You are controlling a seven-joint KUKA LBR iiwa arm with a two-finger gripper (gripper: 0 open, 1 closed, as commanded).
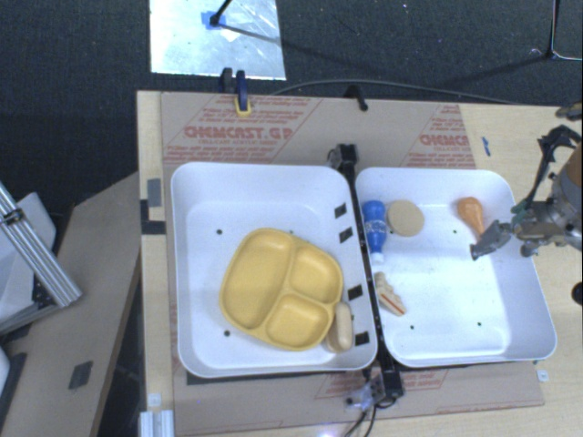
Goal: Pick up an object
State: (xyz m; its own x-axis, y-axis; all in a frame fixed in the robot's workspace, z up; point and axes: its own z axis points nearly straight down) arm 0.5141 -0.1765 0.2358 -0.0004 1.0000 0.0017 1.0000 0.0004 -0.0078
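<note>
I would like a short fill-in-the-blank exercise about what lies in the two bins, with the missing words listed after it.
1. The yellow divided tray lies in the ____ bin.
2. The blue bottle lies in the right bin, against its ____ wall.
3. The round tan disc lies just to the ____ of the blue bottle.
4. The orange object lies near the claw in the ____ bin.

Missing words: left; left; right; right
</note>
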